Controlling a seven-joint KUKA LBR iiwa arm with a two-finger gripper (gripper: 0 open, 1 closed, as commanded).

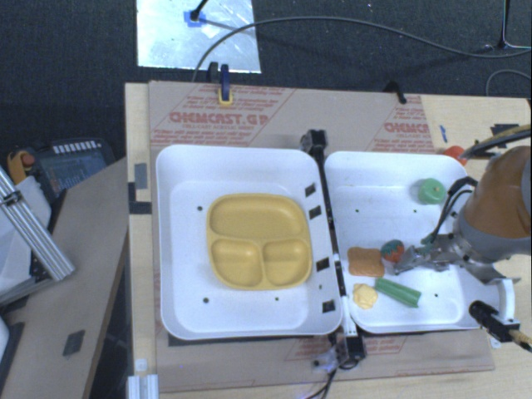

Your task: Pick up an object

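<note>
My gripper (405, 262) reaches in from the right, low over the middle of the right bin (374, 177). Its tip is right beside a small round red and green object (391, 248), and whether they touch is unclear. A flat orange-brown piece (366, 261) lies just left of the tip. Below it lie a green stick-shaped object (397, 292) and a small yellow lump (364, 295). A green round object (431, 191) sits near the bin's far right corner.
The left bin (179, 223) holds a yellow divided plate (253, 241). A black divider with clips (320, 214) runs between the two bins. The arm's orange band (501, 199) hangs over the right bin's right edge.
</note>
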